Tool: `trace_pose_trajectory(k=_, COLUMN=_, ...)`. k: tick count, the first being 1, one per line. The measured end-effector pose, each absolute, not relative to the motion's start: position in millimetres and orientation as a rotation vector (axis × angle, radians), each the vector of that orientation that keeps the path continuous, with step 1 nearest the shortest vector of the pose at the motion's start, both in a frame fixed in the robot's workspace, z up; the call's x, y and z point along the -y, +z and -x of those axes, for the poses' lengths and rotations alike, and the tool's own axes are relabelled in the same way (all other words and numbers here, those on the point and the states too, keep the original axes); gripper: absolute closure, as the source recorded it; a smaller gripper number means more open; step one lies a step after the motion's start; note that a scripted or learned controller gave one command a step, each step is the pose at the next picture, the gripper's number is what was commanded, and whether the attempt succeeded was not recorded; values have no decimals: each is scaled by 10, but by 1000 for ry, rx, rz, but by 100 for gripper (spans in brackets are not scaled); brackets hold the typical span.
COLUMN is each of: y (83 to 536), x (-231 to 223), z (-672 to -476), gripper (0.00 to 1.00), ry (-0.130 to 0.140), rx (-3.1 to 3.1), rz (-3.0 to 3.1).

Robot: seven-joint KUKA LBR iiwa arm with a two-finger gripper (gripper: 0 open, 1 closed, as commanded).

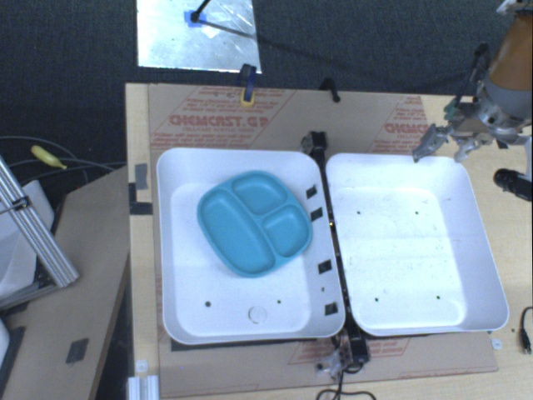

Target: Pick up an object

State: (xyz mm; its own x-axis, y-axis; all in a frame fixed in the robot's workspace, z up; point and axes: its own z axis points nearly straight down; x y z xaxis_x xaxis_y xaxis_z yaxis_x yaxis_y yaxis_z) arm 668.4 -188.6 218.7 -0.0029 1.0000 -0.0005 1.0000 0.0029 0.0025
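While claw (443,142) hovers above right bin (466,223), blue plate (254,222) well apart, left bin (179,223).

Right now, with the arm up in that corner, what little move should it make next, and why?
Probably a sweep toward the left bin. The gripper hangs above the far right corner of the right bin, holding nothing, while the only object to pick, a blue divided plate, lies flat in the left bin, well away from it.
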Motion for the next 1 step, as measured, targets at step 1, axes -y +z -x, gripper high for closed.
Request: trace_pose_trajectory(k=1, y=978, x=2069, z=-6472, gripper=0, ry=-7, rx=-2226, rz=-2226)
